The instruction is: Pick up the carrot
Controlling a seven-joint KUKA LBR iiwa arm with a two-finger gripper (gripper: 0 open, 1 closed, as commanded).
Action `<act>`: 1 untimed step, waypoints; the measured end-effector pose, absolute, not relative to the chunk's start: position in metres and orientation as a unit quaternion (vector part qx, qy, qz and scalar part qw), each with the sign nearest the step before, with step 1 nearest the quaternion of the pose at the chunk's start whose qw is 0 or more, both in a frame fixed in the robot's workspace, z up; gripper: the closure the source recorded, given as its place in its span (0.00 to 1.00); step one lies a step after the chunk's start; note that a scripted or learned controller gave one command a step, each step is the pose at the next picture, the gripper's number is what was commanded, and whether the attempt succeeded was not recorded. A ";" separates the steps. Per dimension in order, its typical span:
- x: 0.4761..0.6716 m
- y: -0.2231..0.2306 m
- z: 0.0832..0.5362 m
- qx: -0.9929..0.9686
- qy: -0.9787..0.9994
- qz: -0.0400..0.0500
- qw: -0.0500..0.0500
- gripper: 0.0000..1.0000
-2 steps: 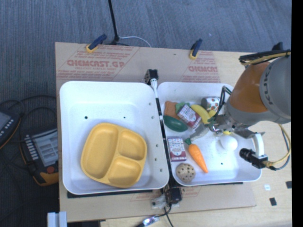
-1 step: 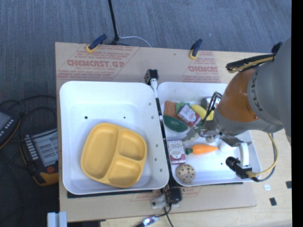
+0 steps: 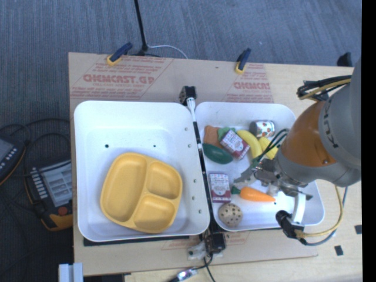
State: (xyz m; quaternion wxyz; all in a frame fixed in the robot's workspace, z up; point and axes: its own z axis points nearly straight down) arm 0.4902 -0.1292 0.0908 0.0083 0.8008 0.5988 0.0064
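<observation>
A: Fingers of the gripper (image 3: 258,178) — cannot tell whether spread or pressed together. Dark hardware under the wrist sits just above the carrot (image 3: 257,195), and the arm (image 3: 320,140) covers most of it.

B: Noted. Carrot location?

A: Right bin (image 3: 311,213), lower half, lying flat on the white floor. Long axis roughly left to right, green stub toward the left, orange tip toward the right. Just right of the small red-and-white carton (image 3: 218,186), above and right of the speckled ball (image 3: 230,214).

B: Held?

A: No. Nothing shows it between fingers; it rests on the bin floor.

B: Appearance?

A: Bright orange, smooth, tapered body, short green top. Looks like a toy, probably moulded plastic.

B: Handling, your judgement?

A: Likely light and stiff, so it should not sag or crush. Glossy skin and round section mean it could roll or squirt out of a 2-finger pinch. Taper makes the tip end a poor hold.

B: Where to take it?

A: Across the thick middle, jaws closing at right angles to the long axis. Open floor on both long sides there, so room for both fingers.

B: Neighbours?

A: 1 yellow banana (image 3: 249,143) and 1 green item (image 3: 217,154) farther up the bin, apart from the carrot. Left bin (image 3: 88,128) carries 1 yellow divided plate (image 3: 141,191).
</observation>
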 end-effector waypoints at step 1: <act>0.490 -0.113 0.092 0.680 0.733 0.001 0.021 0.00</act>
